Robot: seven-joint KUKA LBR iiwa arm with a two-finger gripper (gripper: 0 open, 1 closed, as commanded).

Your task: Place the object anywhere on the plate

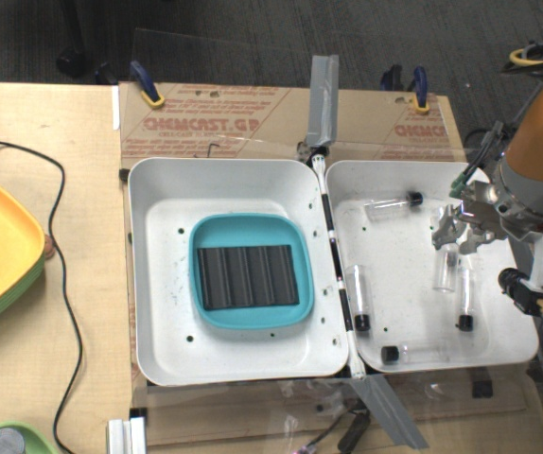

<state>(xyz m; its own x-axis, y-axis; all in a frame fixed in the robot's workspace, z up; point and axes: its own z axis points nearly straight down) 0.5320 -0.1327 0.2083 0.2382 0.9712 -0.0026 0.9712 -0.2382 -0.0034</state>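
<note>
The gripper (pixel 453 237) hovers over the tubes (pixel 462 296) at right, jaws seemingly apart; teal plate (pixel 251 230) waits centre-left.

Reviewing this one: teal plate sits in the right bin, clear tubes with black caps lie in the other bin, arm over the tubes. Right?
Not quite. The camera view shows the teal plate in the left bin; the clear tubes lie in the right bin, with the arm's gripper over them.
</note>
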